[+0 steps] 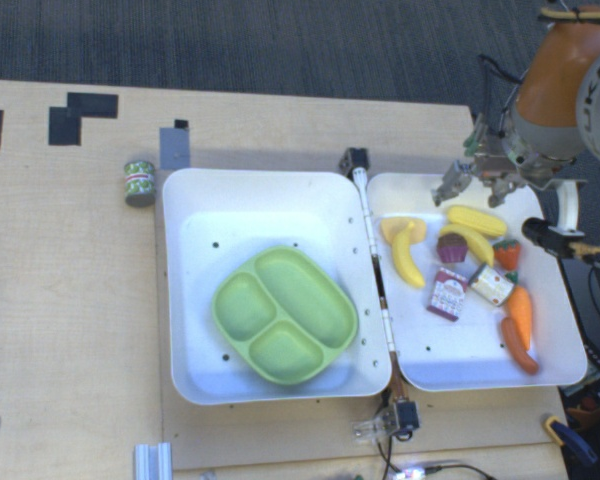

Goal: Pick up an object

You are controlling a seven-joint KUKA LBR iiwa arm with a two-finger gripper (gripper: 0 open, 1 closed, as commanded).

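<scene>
Two white bins are sitting side by side. The left bin (180, 268) is holding a green plate (285, 314) with three sections. The right bin (555, 363) is holding toy food: a banana (404, 250), a yellow corn (476, 221), a carrot (520, 314), a purple cupcake (452, 247) and a little red box (447, 295). The gripper (477, 188) is hanging over the far edge of the right bin, its fingers spread apart, gripping nothing.
</scene>
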